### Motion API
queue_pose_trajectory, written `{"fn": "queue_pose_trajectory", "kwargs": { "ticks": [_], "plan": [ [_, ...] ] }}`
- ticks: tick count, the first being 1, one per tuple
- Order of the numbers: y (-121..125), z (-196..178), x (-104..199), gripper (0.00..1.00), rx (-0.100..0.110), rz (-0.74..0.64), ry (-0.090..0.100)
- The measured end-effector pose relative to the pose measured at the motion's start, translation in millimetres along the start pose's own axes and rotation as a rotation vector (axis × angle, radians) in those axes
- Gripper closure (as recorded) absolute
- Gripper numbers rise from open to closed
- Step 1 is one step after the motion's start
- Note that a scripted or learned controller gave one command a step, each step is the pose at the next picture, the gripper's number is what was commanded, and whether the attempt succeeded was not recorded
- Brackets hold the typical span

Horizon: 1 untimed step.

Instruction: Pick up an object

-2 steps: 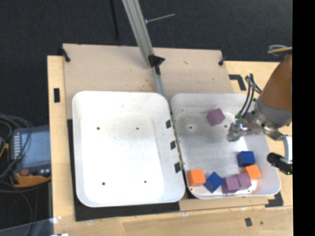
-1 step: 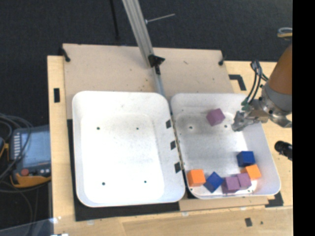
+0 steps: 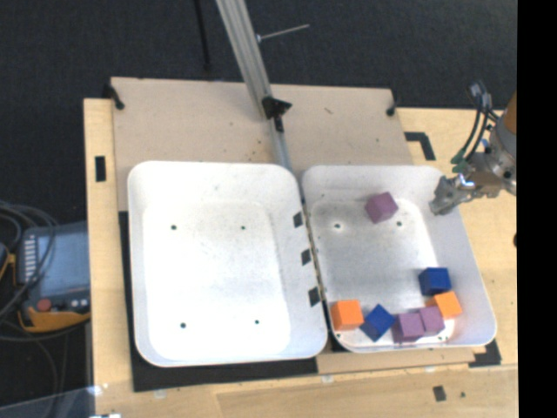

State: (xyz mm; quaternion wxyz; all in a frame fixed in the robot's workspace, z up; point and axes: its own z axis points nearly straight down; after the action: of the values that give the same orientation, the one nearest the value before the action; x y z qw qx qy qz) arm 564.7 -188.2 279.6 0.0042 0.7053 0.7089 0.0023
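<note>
While lying tilted, purple cube (image 3: 380,206), corner-forward.

A robotics lab: wooden bench (image 3: 100,233), aluminium camera mast (image 3: 246,46), teach pendant (image 3: 48,273), cables.

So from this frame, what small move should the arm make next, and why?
Probably shift the tool left over the lone purple cube before descending. The tool sits at the right bin's upper right rim, with nothing seen held, and that cube stands apart from the cluster along the bin's lower edge, so it looks like the nearest, least crowded target.
</note>
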Motion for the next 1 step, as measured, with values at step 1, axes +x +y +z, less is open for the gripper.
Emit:
{"fn": "queue_pose_trajectory", "kwargs": {
  "ticks": [1],
  "plan": [
    [-5.2,13.1,55.6,1.00,0.008,-0.001,0.002]
  ]
}}
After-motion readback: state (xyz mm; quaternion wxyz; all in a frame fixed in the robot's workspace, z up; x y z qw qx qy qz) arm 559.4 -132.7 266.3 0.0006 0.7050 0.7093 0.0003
